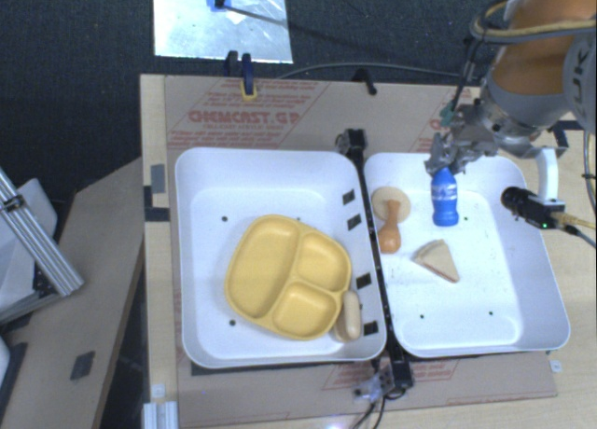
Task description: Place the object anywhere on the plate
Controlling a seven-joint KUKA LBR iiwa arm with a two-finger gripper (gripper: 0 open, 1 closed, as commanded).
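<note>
A yellow divided plate (287,275) lies in the left bin (201,231). A small blue bottle (445,201) stands upright in the back part of the right bin (522,325). My gripper (449,161) hangs directly over the bottle's top and hides its cap. Whether it touches the bottle cannot be made out. The grey arm with its orange band (550,3) reaches in from the upper right.
A wooden mushroom-shaped piece (390,217) and a tan sandwich wedge (437,260) lie in the right bin, left of and in front of the bottle. A pale bread-like piece (350,315) rests against the plate's front right rim. A black divider (371,259) runs between the bins.
</note>
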